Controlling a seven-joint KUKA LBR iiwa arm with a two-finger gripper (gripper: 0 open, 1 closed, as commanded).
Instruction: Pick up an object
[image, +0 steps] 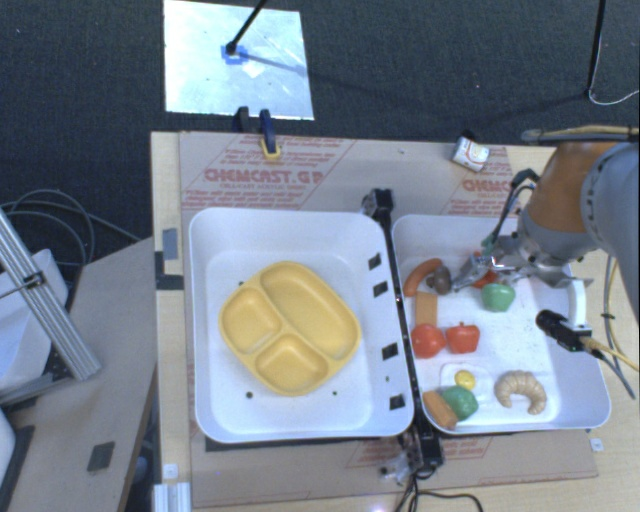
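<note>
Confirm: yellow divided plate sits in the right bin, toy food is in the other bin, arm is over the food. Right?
Not quite. The camera view shows the yellow divided plate in the left bin, not the right. The rest holds: the toy food, such as the croissant and the green apple, lies in the right bin, and the gripper is over it.

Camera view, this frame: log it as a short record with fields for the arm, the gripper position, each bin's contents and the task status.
arm: grey with an orange band, reaching in from the right over the right bin
gripper: low in the right bin's upper part, beside the green apple and the sausage
left bin: yellow divided tray
right bin: green apple, sausage, red tomatoes, croissant, fried egg, more toy food
task status: nothing visibly between the fingers; no pick confirmed
</note>
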